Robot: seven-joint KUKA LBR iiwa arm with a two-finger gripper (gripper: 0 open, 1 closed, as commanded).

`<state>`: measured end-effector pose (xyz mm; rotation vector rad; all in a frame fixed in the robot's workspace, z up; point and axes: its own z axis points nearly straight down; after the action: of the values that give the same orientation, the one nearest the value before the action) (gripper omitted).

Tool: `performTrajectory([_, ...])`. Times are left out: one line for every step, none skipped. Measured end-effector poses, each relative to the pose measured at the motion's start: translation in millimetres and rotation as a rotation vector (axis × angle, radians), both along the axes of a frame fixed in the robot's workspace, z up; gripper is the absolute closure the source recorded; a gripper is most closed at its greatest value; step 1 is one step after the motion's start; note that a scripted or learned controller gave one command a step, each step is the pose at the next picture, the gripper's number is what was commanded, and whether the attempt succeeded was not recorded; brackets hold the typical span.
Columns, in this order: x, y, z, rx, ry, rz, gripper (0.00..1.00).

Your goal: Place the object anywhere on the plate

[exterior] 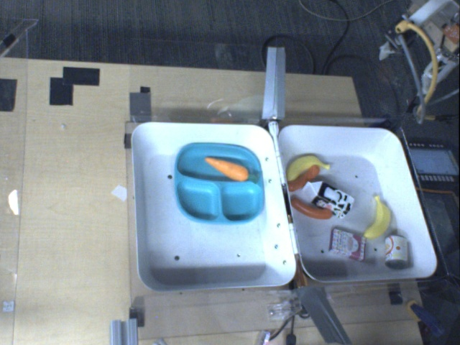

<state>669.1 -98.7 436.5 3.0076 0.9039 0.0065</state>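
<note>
- The carrot (pixel 228 168) lies in the long upper compartment of the blue plate (pixel 219 201), tilted slightly, its thick end toward the right bin (pixel 402 157). Judged from how things lie, the placing looks done (if the carrot was the object meant).
- The plate sits in the left bin (pixel 154 192), toward its upper middle, clear of the walls.
- My gripper (pixel 431 9) is up at the far right top corner, among cables and a yellow hose, well apart from both bins. It is too small and cluttered there for me to make out, so I cannot tell how it stands.
- In the right bin are two bananas (pixel 305 167) (pixel 378 219), two sausages (pixel 313 208) near the dividing wall, a black-and-white packet (pixel 332 198), a small pink carton (pixel 346 244) and a small can (pixel 396 250).
- What could go wrong from here:
  - If my program counts the task unfinished, I may go for another item; the first banana, the sausages and the packet lie touching or overlapping, so a grab there could catch two things or slip off.
  - A descent over the plate could knock the carrot, which is round and might roll against the compartment ridge.
  - The second banana, carton and can sit close to the bin's right and lower walls, where I may strike the rim.
</note>
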Motion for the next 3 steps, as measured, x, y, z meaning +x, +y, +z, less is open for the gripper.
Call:
performTrajectory([1,3,12,0.000,-0.003,0.012,1.00])
performTrajectory([-39,66,-44,0.001,0.001,-0.022,1.00])
performTrajectory([-33,112,-97,0.002,0.001,-0.170,1.00])
